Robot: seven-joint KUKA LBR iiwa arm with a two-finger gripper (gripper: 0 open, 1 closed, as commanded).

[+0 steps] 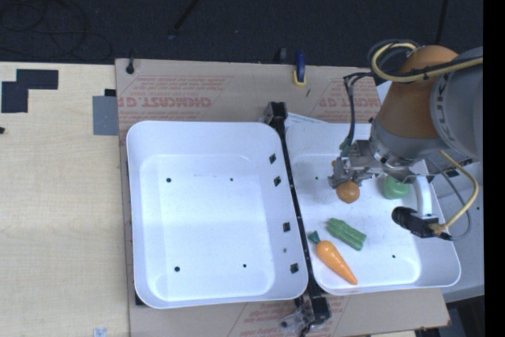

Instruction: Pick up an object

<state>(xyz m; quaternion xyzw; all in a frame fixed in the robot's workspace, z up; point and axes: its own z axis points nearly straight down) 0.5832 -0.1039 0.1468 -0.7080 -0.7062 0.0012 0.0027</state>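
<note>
The arm comes in from the right side and bends down over the right bin. Its orange band sits above the far part of this bin. The gripper hangs low over the bin's left half, near the far wall. From this slanted view I cannot tell if the gripper is spread or pressed together, and I cannot tell if it pinches anything.

Directly under the gripper there is a small round brown object. It looks to touch the gripper's lower end, but whether it rests on the bin floor or is lifted is not clear.

3 other things lie in the same bin. A pale green object is to the right of the brown one, partly hidden by the wrist. A dark green vegetable lies nearer to the front, tilted, about in the middle of the floor. An orange carrot lies just in front of it, near the front left corner, with its thin end toward the front wall. The carrot and the dark green vegetable are close together but apart.

The left bin stands beside the right one, and their rims meet along a dark strip. Both bins rest on a brown board that lies on the pale wooden bench.
</note>
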